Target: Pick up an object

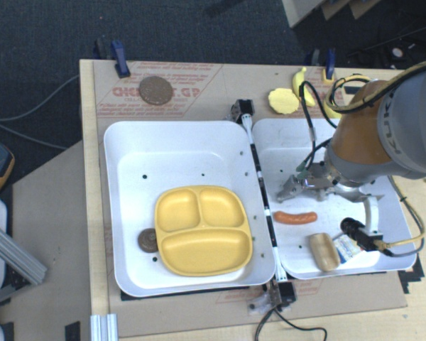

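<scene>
My gripper (pixel 302 187) hangs low over the middle of the right bin (pixel 284 142), its grey fingers spread open with nothing between them. Just below it, an orange-red sausage (pixel 295 218) lies on the bin floor, apart from the fingers. A tan bread roll (pixel 324 251) rests near the bin's front edge, and a small white and blue packet (pixel 348 248) lies right beside it. In the left bin (pixel 128 155) sits a yellow divided plate (pixel 201 229), with a brown round cookie (pixel 148 241) touching its left side.
On the bench behind the bins lie a brown disc (pixel 155 89) and two yellow pieces (pixel 284 101), (pixel 301 82). A blue clamp (pixel 118 57) grips the bench's back edge. The ridge between the bins (pixel 259 183) runs just left of the gripper.
</scene>
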### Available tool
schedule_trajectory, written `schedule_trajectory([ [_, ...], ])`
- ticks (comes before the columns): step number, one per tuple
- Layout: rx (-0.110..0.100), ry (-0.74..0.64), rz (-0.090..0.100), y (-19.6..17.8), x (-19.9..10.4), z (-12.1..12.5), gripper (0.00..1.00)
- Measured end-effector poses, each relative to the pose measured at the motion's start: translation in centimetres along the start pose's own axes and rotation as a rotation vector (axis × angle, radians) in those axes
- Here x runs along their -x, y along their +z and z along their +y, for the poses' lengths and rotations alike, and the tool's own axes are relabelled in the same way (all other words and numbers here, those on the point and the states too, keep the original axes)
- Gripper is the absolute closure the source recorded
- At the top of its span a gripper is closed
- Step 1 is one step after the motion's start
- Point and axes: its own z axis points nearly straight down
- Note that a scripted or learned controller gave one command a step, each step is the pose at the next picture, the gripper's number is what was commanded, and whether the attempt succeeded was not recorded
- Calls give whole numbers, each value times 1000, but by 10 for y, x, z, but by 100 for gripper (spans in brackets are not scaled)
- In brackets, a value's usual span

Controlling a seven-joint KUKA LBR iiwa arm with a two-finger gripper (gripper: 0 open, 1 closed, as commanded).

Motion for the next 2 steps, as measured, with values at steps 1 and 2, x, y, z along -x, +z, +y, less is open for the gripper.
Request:
schedule_trajectory([
  [1, 3, 2, 0, -3, 11, -24, 0],
  [2, 8, 1, -1, -14, 10, -22, 100],
])
